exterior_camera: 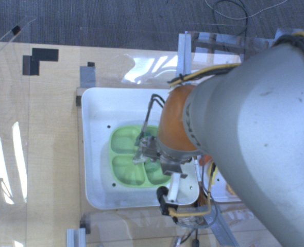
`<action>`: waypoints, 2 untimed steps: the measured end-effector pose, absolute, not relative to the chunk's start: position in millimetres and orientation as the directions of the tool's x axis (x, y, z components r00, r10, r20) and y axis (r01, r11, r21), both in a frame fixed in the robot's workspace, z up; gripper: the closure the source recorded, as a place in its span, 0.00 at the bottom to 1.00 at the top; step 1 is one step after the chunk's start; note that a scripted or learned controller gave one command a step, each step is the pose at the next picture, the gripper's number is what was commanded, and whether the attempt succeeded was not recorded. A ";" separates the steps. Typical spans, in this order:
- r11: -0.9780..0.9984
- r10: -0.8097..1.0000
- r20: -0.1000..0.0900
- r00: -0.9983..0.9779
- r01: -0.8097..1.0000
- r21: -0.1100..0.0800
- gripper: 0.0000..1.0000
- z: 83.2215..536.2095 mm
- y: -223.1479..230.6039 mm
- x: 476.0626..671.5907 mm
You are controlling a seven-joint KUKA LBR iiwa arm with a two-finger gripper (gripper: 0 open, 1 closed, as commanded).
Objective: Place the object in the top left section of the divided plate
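We are seeing the gripper (141, 156) hovering mid-frame over the green divided plate (122, 158); its grasp is seemingly hidden.

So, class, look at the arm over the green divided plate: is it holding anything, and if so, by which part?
It cannot be told. The gripper sits over the green divided plate in the white bin, but the wrist hides any object there.

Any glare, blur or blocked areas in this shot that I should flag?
Camera view: bright glare streaks on the bench and above the white bin; the arm looms large and soft, hiding part of the green plate; overall image slightly grainy.
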State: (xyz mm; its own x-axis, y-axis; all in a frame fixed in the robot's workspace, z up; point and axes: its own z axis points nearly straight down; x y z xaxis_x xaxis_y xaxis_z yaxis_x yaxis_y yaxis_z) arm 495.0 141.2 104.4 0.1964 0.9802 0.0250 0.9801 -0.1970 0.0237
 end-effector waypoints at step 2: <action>-0.447 0.895 0.022 0.446 0.894 0.028 1.00 109.9 192.0 498.1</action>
